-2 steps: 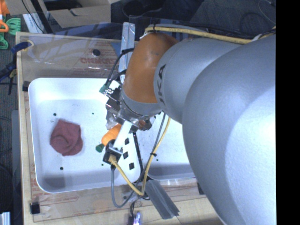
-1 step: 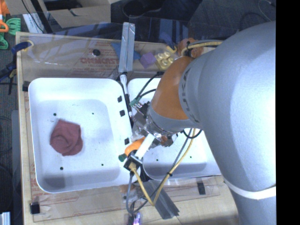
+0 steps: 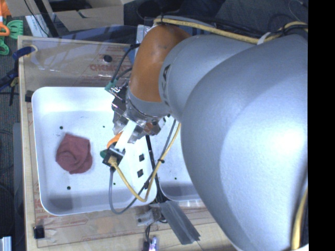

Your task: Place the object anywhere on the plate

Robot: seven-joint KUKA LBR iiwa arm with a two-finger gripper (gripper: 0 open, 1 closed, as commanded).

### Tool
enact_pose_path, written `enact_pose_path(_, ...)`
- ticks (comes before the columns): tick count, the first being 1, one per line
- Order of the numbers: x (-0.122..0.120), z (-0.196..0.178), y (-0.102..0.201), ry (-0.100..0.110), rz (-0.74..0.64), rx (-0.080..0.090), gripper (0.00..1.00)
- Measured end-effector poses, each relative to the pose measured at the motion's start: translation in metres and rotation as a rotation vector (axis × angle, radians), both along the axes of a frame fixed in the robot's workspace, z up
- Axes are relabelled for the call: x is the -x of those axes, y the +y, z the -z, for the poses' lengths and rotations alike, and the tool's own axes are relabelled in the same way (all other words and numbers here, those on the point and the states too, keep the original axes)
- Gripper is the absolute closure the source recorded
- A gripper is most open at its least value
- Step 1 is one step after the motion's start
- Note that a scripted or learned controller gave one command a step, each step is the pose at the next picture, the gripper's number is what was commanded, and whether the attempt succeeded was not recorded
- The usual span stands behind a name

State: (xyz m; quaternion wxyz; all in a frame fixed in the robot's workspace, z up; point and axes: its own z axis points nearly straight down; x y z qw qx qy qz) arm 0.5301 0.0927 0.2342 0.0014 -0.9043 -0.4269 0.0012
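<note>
Looking at a dusky-red cloth (image 3: 74, 153), bunched into a soft rounded heap. Lying on the floor of the left bin (image 3: 49, 190), toward its left wall, touching no wall.

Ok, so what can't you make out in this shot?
1. Right bin: the grey arm covers nearly all of it in the camera view, hiding its contents.
2. Claw: the wrist and cables sit over it, so whether it holds anything is unclear.
3. Left bin: the strip nearest the other bin lies under the wrist; only the maroon cloth is plain.
</note>
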Motion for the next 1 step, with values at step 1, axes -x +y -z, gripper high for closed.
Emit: enact_pose_path(1,0.0549,-0.0008,0.0434,0.002,0.021,0.001,1.0)
